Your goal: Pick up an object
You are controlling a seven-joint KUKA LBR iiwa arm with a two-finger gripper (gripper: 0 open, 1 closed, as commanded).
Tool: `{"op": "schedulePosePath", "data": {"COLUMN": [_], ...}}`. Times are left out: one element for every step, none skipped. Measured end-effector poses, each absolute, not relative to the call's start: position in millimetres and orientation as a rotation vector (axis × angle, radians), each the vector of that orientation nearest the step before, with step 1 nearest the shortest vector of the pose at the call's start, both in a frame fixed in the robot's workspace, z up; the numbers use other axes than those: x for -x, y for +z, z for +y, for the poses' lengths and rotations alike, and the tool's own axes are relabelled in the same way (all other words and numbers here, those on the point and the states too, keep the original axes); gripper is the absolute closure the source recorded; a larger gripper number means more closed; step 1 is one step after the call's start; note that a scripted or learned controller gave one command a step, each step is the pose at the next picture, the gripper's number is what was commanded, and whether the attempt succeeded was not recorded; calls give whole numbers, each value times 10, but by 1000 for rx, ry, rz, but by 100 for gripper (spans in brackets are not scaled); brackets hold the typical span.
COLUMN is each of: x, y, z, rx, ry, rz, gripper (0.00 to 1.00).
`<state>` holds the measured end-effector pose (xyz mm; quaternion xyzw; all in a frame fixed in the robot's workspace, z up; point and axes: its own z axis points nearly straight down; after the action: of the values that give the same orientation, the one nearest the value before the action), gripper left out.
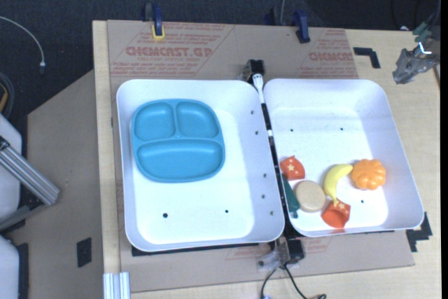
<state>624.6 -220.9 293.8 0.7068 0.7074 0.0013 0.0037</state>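
Several toy foods lie in the near part of the right bin (329, 108): a red strawberry (292, 168), a beige round disc (309, 195), a yellow banana (337, 180), an orange pumpkin (368, 174), a small red piece (336, 213) and a dark green piece (291, 200). The banana touches the disc and the pumpkin. My gripper (410, 66) hangs at the view's right edge, beyond the right bin's far right corner and well away from the toys. Nothing is seen in it.
A blue divided plate (179, 141) lies in the far half of the left bin (196, 220). Both bins rest on a cardboard sheet (210, 45) held by clamps at the back. Cables run behind the bench.
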Motion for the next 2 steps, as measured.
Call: {"op": "schedulePosePath", "data": {"x": [-6141,-6061], "y": [2901,2921], "z": [-1762,-1204], "rx": [-2219,-2217], "ry": [-1,0], "rz": [2226,2229], "gripper": [100,100]}}
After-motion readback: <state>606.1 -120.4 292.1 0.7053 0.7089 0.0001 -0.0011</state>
